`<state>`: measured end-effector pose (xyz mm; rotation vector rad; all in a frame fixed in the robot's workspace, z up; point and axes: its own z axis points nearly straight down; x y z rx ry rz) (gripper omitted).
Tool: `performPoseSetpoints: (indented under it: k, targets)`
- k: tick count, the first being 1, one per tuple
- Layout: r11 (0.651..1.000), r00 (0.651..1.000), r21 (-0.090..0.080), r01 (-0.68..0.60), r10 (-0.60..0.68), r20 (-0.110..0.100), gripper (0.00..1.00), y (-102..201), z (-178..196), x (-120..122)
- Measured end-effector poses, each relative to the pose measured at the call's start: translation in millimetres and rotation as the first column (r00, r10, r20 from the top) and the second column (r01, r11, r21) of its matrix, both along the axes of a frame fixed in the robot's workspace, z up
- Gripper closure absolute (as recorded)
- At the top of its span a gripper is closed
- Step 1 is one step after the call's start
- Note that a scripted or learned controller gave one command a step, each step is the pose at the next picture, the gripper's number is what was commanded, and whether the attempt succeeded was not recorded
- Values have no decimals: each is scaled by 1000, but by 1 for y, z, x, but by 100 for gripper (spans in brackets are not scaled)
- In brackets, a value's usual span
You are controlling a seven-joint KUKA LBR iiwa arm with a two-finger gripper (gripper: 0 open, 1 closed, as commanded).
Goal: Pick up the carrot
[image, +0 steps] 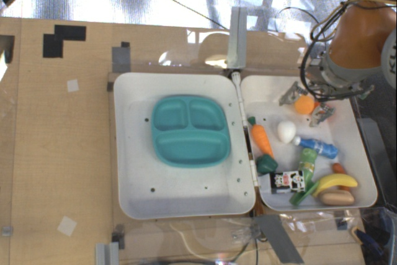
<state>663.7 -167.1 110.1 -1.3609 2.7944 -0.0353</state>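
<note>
The tool (pixel 305 104) hangs in the far part of the right bin (pixel 366 152), its two fingers spread to either side of an orange ball (pixel 304 105); whether they press on it cannot be told. The carrot (pixel 262 139) lies nearer than the ball and to its left, against the bin's left wall, with a white egg (pixel 286 131) just right of the carrot.

A divided plate (pixel 189 131) sits in the left bin (pixel 133 195). In the right bin (pixel 366 186), the carrot (pixel 262 139) lies against the left wall, an egg (pixel 286 131) just right of it.
</note>
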Motion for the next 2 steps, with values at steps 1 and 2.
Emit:
performPoseSetpoints:
  k: [1,2]
  targets:
    - [991,990,11,136,-135,-29,100,83,29,-11]
    - [931,930,-1,-366,365,-27,100,12,123,-62]
